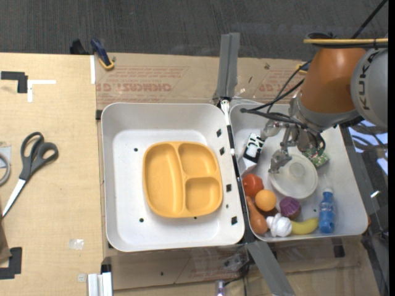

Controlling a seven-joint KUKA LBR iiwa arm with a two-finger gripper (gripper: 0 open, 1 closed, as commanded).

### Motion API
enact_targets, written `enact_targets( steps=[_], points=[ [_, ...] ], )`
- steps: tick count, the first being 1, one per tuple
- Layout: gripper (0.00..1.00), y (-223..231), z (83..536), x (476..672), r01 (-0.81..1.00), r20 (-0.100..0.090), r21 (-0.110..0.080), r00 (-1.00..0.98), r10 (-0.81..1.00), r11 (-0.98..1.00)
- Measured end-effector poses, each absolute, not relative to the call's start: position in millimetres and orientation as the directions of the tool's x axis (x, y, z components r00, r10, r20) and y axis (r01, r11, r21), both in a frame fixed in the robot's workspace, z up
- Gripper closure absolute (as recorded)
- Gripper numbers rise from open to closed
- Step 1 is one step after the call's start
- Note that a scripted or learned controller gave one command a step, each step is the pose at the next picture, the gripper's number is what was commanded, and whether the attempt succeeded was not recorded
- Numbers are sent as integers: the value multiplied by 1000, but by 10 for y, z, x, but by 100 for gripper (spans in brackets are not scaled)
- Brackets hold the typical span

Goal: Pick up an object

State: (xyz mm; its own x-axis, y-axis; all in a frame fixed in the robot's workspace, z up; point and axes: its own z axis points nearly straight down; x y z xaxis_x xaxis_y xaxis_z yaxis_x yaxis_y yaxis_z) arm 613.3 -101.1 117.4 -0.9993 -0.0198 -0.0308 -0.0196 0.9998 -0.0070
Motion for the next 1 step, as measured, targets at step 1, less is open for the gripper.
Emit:
enact_targets(
  steps=[1],
  points=[
    [0,-1556,947,5734,-107,-7,-2,-994,-107,994]
  ],
)
